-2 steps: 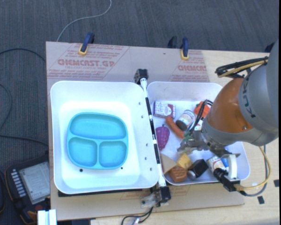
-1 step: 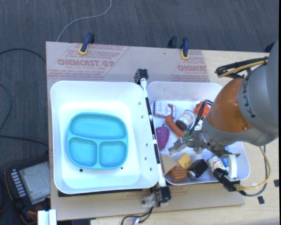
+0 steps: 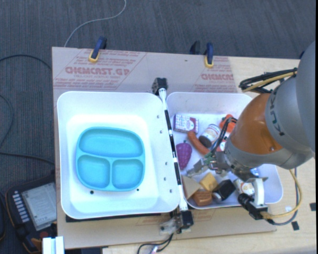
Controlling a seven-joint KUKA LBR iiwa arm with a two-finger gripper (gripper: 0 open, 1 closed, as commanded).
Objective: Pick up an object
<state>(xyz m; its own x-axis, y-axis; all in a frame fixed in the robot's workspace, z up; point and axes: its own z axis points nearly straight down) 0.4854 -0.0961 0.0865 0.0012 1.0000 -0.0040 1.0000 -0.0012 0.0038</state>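
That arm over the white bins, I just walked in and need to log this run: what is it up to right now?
The grey KUKA arm reaches in from the right and has its gripper down in the right bin, among small items: a purple grape bunch, an orange carrot, a yellow block and a small carton. Nothing is visibly held between its fingers. The left bin holds a blue divided plate, untouched.

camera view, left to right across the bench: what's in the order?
Left white bin → blue divided plate → purple toy → orange carrot-like piece → gripper → orange band on the arm. The items under the arm overlap too much to order.
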